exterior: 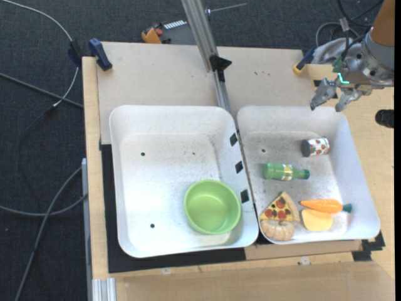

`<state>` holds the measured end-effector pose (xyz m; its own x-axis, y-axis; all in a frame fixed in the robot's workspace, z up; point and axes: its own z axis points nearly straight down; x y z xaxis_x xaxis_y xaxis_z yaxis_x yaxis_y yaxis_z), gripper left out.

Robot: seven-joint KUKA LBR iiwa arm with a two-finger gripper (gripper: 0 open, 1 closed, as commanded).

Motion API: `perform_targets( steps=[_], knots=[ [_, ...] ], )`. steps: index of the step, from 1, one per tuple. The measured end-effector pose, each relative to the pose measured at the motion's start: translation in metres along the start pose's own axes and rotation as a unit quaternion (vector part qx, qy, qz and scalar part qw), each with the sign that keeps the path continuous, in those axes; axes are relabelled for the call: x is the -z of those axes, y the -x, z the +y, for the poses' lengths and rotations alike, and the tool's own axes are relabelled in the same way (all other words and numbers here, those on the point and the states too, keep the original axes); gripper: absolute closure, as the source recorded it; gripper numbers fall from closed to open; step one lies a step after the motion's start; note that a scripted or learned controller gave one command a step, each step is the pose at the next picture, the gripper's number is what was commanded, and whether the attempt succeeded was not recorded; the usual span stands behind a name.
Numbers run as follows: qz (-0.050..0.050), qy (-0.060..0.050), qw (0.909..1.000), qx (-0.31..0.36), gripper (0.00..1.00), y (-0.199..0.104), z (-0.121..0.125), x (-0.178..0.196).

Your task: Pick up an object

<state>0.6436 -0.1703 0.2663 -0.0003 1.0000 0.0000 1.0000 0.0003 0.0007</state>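
Tool (332, 98) at upper right, above the far right corner of the right bin (357, 168), fingers (321, 97) spread apart, nothing between them. Grey wrist and orange-banded arm (382, 24) entering from the right edge, cables trailing alongside

Right bin holding five items:
- small can (315, 147) with dark end and red-spotted label, lying on its side near the far wall, closest to the tool but apart from it
- green bottle (285, 172) with yellow label, lying flat, mid-bin, just below the can
- orange carrot (324, 205) with green tip, lying across the near right part
- yellow wedge (316, 221), touching the carrot's underside
- pizza slice (281, 208) at the near left, point toward the bottle, a tan round piece (279, 231) right against its crust end; exact nature of that piece unclear

Left bin (125, 168) holding a light green bowl (212, 206), upright, near the right near corner, close to the divide between bins. Black clips (238, 166) along that divide

Counter (156, 74) pale tan beyond the bins, blue clamps at the far left corner (99, 52) and far right (304, 61). Metal pole (199, 21) running diagonally from the top edge down to the gap between bins. Small orange-and-black object (152, 33) just past the counter's far edge. Dark carpet with grey cables (37, 124) on the left
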Motion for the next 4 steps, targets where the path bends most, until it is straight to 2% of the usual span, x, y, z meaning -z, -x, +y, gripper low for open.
perform_targets(
  steps=[1,4],
  knots=[
    [0.000,0.000,1.0000,0.000,0.00,0.000,0.000,0.000],
    [0.000,-0.002,1.0000,0.000,0.00,0.002,0.009,-0.171]
  ],
)
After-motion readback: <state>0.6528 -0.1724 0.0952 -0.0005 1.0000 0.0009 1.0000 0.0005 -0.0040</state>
